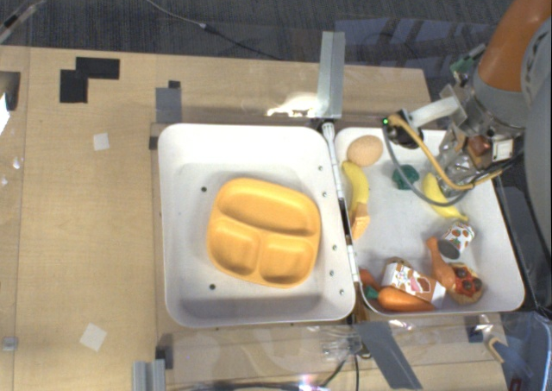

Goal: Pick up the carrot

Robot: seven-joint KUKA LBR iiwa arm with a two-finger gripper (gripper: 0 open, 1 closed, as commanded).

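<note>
Gripper (455, 159): over right bin's far side; finger state cannot be told.
Orange tapered carrot (404, 299): well nearward of gripper, at bin's (509, 247) near wall.

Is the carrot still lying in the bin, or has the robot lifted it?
Lying in the bin. The carrot rests flat along the near edge of the right bin, beside a small carton, well apart from the arm.

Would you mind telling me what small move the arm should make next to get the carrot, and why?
Probably swing the gripper toward the near edge of the right bin. The carrot lies there against a small carton, while the gripper sits over the bin's far end.
</note>
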